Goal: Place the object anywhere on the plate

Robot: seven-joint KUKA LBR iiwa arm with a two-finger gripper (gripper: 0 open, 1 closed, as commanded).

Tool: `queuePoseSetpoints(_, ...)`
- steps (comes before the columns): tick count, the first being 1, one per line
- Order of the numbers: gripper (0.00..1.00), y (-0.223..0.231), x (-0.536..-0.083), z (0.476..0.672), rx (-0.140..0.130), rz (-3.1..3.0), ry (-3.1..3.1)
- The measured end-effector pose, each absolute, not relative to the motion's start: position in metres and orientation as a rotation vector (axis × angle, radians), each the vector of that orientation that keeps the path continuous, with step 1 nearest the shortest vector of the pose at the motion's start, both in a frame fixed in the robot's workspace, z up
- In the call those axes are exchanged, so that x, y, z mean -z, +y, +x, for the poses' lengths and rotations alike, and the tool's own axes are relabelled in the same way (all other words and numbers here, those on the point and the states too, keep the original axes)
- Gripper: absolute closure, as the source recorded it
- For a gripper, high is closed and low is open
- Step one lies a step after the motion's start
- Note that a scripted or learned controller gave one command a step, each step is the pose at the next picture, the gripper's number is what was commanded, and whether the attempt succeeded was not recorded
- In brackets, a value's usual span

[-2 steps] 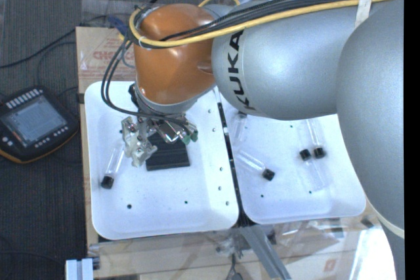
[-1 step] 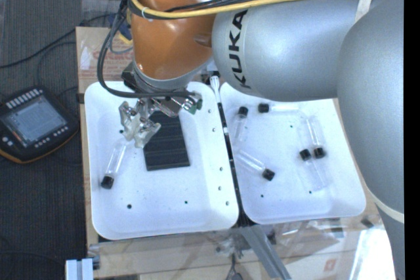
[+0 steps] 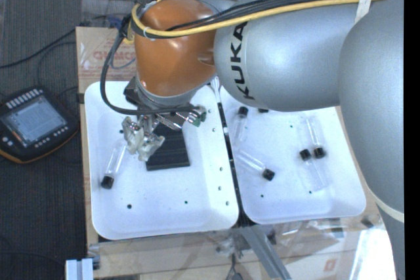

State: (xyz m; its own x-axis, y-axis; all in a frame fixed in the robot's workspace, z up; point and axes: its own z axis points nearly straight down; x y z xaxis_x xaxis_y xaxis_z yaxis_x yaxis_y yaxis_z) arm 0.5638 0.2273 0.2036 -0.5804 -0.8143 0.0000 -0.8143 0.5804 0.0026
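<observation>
One clear vial (image 3: 113,166) is lying in the left bin (image 3: 197,206), near the black plate (image 3: 172,153) — light, slippery, likely fragile; gripping mid-barrel seems best. The gripper (image 3: 143,140) is hovering nearby — closure I cannot tell.

We see two bins side by side on the bench, the left bin (image 3: 157,220) and the right bin (image 3: 328,206). In the left bin a plate (image 3: 170,154) lies near the middle, with a tube (image 3: 113,167) to its left. The gripper (image 3: 146,141) hangs above the plate's left edge. In the right bin, a slanted tube (image 3: 252,164) lies left of a pair of tubes (image 3: 312,147).
</observation>
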Motion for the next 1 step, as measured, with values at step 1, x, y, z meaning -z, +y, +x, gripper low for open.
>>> queuePoseSetpoints(1, 1.00, 0.2258, -0.2200, 0.5725, 0.003, 1.678, -2.659)
